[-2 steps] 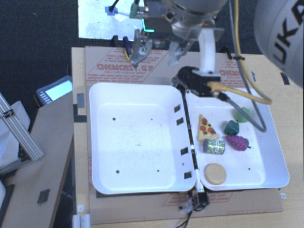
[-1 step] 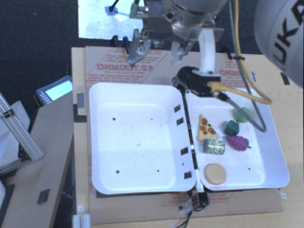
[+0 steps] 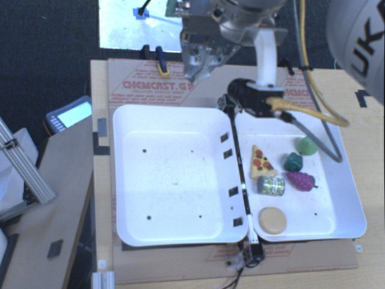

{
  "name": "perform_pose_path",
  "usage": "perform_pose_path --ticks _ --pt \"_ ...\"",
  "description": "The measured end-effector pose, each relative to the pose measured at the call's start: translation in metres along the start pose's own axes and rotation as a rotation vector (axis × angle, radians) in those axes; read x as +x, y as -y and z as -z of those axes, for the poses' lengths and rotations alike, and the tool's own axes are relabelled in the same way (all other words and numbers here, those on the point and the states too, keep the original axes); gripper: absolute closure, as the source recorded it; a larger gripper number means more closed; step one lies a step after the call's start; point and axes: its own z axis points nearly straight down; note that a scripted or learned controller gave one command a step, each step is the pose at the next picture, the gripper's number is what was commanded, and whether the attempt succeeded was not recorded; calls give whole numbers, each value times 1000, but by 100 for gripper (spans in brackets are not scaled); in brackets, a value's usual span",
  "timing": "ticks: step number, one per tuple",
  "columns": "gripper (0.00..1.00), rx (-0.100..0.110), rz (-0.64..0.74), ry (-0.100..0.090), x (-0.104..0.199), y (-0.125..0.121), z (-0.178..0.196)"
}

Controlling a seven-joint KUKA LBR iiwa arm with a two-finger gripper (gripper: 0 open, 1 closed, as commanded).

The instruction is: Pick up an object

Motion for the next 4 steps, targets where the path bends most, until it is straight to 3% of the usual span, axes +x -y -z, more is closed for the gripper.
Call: perform_pose_path --ticks 1,2,3,4 --pt "0 1 0 0 0 0 0" --pt "100 -2 3 -1 0 0 11" --pt "0 -1 3 -1 0 0 11" --pt "100 -4 6 -3 0 0 22"
